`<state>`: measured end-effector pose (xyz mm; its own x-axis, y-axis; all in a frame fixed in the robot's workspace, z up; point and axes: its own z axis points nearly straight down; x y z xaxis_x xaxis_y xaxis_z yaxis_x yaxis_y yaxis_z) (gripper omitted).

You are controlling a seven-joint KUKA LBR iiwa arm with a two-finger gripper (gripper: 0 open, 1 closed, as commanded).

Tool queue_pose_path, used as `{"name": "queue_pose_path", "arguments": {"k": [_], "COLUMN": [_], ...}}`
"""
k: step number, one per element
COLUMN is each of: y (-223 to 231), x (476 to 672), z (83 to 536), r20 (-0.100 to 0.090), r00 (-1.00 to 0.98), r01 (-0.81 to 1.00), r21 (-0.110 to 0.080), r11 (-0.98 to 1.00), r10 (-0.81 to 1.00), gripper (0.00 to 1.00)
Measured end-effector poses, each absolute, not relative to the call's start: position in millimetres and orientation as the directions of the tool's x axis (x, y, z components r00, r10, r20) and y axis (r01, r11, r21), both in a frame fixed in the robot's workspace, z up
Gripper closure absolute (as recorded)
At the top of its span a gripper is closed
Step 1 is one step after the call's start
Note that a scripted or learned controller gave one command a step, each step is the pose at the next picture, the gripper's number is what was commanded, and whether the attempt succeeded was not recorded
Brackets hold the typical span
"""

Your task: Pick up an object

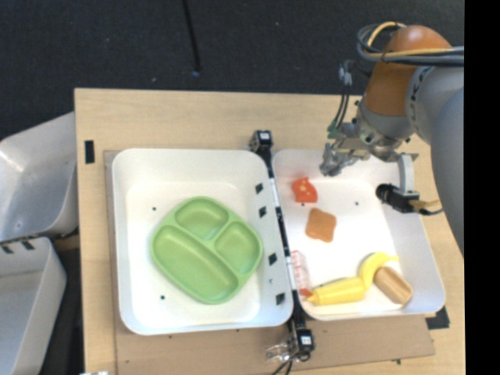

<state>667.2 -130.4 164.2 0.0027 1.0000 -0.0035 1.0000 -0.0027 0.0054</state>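
The left bin (pixel 125 233) holds a green divided plate (pixel 205 249), while in the right bin (pixel 418 244) the gripper (pixel 334 165), jaw state unclear, hovers above-right of a red piece (pixel 305 191), beyond which lies a brown piece (pixel 320 225).

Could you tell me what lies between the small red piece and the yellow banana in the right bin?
In the camera view, an orange-brown piece lies between the red piece and the banana, on the right bin floor.

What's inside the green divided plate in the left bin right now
The green divided plate lies flat in the left bin, and all three of its compartments show bare green. Whatever is beneath the plate is covered.
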Motion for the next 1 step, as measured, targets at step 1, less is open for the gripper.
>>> {"name": "queue_pose_path", "arguments": {"k": [1], "y": [-126.0], "x": [676.3], "z": [222.5], "r20": [-0.001], "r00": [-0.003], "r01": [1.0], "r21": [0.007], "r11": [0.003], "r10": [1.0], "gripper": [1.0]}}
